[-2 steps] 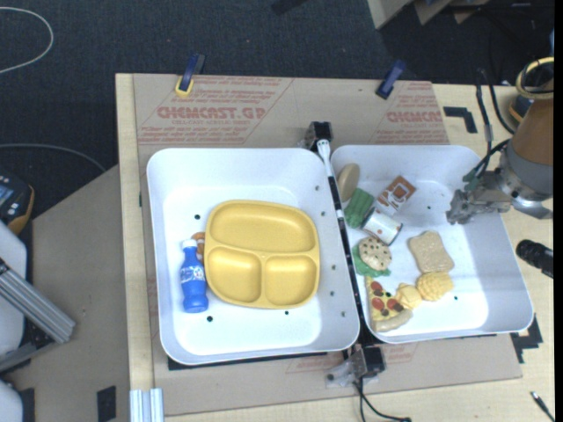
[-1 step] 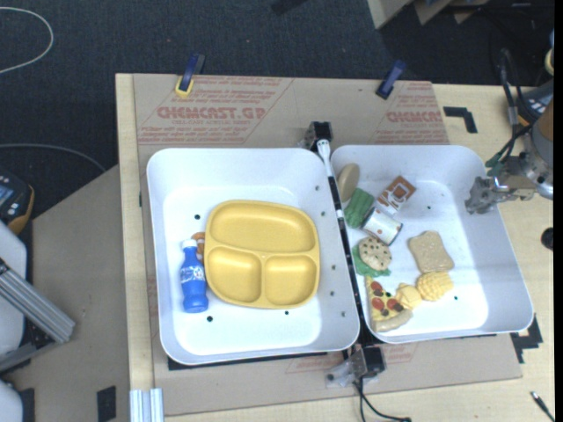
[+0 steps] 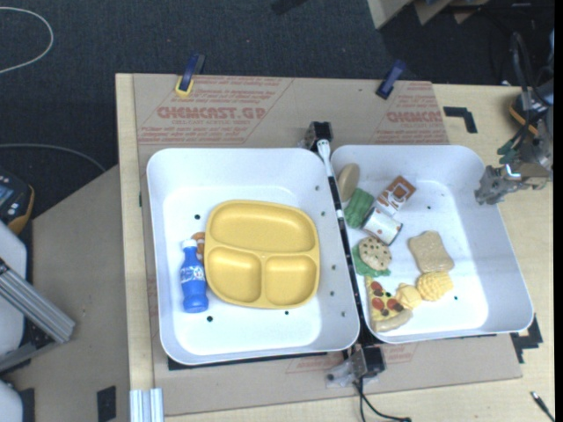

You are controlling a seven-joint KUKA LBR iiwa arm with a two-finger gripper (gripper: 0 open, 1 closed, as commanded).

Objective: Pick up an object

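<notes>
My gripper hangs at the right edge of the right bin, above its rim and apart from all the objects. The right bin holds several toy foods: a tan bread slice, a yellow corn piece, a cookie, a pizza slice, a white can, a green piece, a beige oval piece and a small brown box. Nothing sits between the fingers as far as the view tells.
The left bin holds a yellow divided plate and a blue bottle lying beside it. Clamps hold the cardboard at the back. The bins' shared rim runs down the middle.
</notes>
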